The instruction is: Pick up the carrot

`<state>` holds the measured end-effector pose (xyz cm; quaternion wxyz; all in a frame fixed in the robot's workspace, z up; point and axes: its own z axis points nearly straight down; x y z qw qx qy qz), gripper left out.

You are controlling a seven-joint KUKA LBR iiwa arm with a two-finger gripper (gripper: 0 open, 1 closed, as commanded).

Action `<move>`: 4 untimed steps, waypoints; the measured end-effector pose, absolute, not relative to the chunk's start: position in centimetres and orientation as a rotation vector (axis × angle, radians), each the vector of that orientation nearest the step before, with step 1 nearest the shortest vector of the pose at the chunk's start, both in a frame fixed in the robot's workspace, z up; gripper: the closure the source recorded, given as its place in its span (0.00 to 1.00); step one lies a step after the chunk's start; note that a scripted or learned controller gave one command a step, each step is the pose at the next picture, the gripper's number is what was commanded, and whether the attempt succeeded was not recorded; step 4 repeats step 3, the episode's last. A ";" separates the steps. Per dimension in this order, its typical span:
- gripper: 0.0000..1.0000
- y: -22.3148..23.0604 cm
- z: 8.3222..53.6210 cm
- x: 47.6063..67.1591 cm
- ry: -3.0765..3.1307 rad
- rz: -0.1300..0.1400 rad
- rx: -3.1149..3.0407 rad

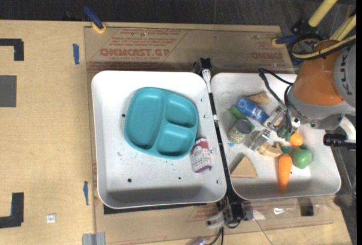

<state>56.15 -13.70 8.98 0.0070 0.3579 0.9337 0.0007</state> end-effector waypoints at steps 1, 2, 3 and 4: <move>0.00 -17.6 9.0 48.7 3.039 -0.002 0.748; 0.00 -15.4 9.0 56.6 2.930 0.002 1.095; 1.00 -15.4 10.3 57.0 2.918 0.002 1.086; 1.00 -15.4 10.3 57.0 2.918 0.002 1.086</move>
